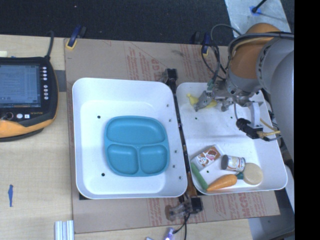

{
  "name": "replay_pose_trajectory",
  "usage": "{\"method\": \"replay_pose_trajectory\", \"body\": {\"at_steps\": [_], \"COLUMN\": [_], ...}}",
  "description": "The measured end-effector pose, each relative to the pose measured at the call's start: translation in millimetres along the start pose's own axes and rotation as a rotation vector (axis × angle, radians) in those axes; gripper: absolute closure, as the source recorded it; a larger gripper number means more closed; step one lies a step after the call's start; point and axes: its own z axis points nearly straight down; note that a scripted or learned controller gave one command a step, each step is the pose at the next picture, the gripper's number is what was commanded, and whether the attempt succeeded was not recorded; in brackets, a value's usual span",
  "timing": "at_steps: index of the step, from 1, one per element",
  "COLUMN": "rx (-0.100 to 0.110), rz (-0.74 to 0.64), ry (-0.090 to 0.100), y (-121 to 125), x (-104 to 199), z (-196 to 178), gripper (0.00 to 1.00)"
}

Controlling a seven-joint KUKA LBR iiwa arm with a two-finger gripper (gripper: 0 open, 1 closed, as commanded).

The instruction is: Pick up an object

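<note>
**Yellow piece at the far corner, gripper just beside it**

Pale bench point(35, 184) under a cardboard sheet point(125, 219), with two white bins side by side on top. Left bin point(80, 134): one blue divided plate point(136, 145), flat in the middle. Right bin point(220, 129), near end: an orange carrot point(221, 182) lying on its side, touching or almost touching a cream disc point(252, 174) to its right. Just beyond those, a small can point(233, 163) on its side and a printed packet point(206, 157), with a green strip point(196, 174) along the near-left wall.

Farther back, bare floor in the middle of the right bin. At its far-left corner, a small yellow piece point(193, 99), close to the wall. Just right of it, the gripper point(206, 101), hanging low from the grey arm point(280, 74) that reaches in from the right. Impossible to tell how wide the gripper stands or whether anything sits in it; too small and cluttered to read.

Judging by that closeness, probably the yellow piece as the target. Looks light and small, likely smooth plastic, so prone to skidding or popping out under a pinch. Best taken across its narrow width, at mid-length, square from above. Close wall on the left: little room on that side, and a real chance of a nudge into the corner.

Far left on the bench, well apart from both bins, a control pendant point(22, 91).
</note>
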Motion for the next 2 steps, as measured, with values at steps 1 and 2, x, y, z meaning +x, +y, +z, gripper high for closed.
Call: {"method": "replay_pose_trajectory", "body": {"at_steps": [1, 2], "rx": [-0.001, -0.001], "rz": [0.002, -0.004], "ry": [-0.003, -0.002], "y": [-111, -68], "x": [-81, -16], "z": [-48, -50], "gripper": [0.00, 0.00]}}
